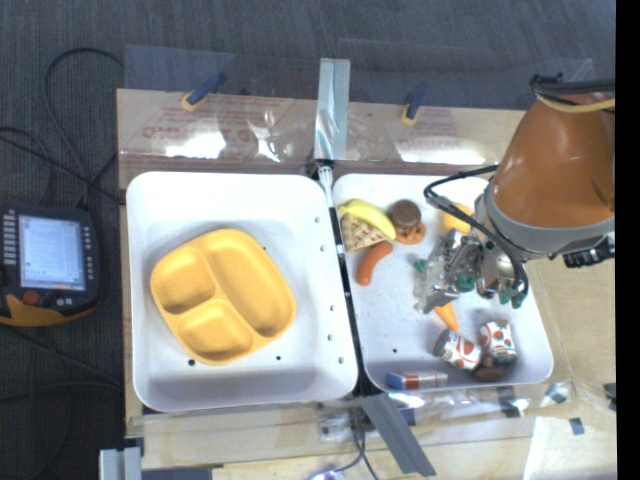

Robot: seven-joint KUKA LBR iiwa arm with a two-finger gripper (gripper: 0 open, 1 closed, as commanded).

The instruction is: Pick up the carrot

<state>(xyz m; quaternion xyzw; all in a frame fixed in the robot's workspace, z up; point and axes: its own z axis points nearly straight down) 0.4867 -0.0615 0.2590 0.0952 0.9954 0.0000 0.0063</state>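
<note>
The carrot (447, 316) lay in the right bin (400, 368), poking out just below the claw (443, 286), with soda cans (478, 346) close by. Couldn't tell how wide the claw was. I'd have dropped straight down and kept off those cans.

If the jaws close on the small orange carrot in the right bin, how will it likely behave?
The small orange carrot looks like a rigid plastic toy, so it probably stays stiff and light. Its smooth, tapered body may slip out of a pinch. Being round, it might roll on the flat white right bin if nudged rather than gripped.
</note>
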